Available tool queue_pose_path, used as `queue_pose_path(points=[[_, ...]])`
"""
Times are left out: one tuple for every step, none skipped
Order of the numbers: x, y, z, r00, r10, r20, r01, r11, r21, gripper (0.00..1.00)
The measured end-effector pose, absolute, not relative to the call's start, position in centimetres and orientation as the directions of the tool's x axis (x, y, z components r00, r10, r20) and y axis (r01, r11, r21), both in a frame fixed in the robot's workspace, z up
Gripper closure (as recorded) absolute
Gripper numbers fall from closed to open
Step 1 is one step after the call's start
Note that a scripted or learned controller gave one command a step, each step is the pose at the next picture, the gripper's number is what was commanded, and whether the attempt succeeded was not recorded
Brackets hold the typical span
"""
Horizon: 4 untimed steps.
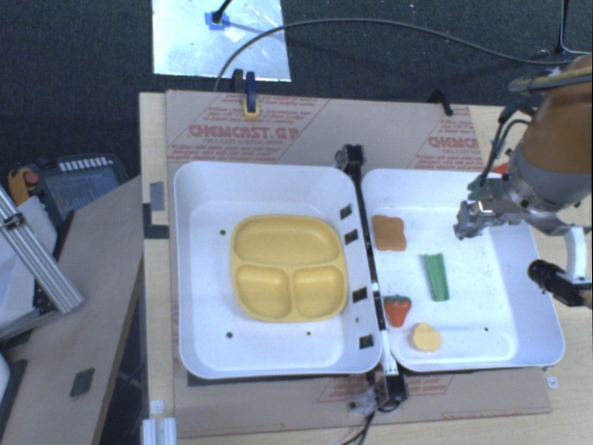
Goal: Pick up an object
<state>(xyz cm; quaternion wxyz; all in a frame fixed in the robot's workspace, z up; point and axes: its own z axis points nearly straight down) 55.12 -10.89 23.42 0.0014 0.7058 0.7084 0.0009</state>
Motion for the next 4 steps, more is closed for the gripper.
queue_pose_path(points=[[55.7, -5.1, 24.0, -0.007, 1.000, 0.000, 1.000, 0.007, 0.003, 1.00], [55.7, 0.1, 22.6, -0.007, 1.000, 0.001, 1.000, 0.007, 0.001, 1.00], [56.3, 5.0, 21.8, -0.006, 1.000, 0.000, 1.000, 0.006, 0.002, 1.00], [55.9, 9.6, 21.4, -0.007, 1.000, 0.000, 1.000, 0.007, 0.002, 1.00]])
